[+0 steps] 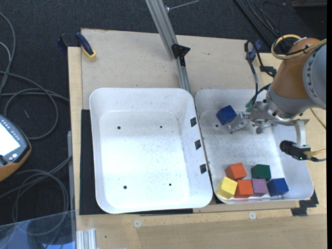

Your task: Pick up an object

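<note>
White plastic forms both bins, set side by side on a pale wooden bench [129, 61]. Left bin [104, 105]: speckled floor with a few dark dots, its rim touching the rim of its neighbour along the middle. A grey metal pole [163, 25] slants down from the top edge to the bench just behind the seam between the bins. A blue-and-yellow clamp [85, 44] grips the bench's far left corner; black cables trail over the dark floor to the left.

Right bin [290, 139]: a blue cube [226, 114] sits alone, tilted, in the far part of the bin — just beside the gripper [244, 124], on its left. Whether the cube touches the fingers cannot be told, nor whether the jaws stand open or closed; the fingertips are too small and cluttered to read.

Along the near wall lies a tight cluster of six cubes. Front row, left to right: yellow cube [227, 187], orange cube [244, 188], purple cube [259, 186], dark blue cube [278, 186]. Behind them — a second orange cube [236, 170] and a green cube [261, 171].

At the far right, the arm [298, 84], its orange band above the grey wrist, reaches in over the bin's far right corner.
</note>
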Available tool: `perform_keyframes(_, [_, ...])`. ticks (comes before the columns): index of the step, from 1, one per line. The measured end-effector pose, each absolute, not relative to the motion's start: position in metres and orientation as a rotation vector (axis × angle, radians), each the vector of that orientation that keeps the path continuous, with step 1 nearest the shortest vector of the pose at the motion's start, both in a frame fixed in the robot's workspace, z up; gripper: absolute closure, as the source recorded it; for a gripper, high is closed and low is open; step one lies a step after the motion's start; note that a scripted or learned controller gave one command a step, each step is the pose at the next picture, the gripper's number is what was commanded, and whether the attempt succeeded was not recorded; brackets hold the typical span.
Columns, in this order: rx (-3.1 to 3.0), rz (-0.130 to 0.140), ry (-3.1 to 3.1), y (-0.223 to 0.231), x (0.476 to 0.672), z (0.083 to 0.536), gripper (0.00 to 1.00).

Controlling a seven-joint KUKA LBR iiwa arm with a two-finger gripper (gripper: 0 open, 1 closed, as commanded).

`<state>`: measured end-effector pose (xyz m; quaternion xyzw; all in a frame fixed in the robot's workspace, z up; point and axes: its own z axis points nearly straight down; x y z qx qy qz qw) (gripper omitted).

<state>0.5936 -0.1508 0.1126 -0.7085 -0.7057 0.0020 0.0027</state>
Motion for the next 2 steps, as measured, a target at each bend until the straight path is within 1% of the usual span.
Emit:
perform_keyframes(1, [-2.218, -0.007, -2.230, -0.122, 0.676, 0.099, 0.00])
perform_keyframes(2, [-2.228, 0.007, -2.210, -0.191, 0.602, 0.100, 0.00])
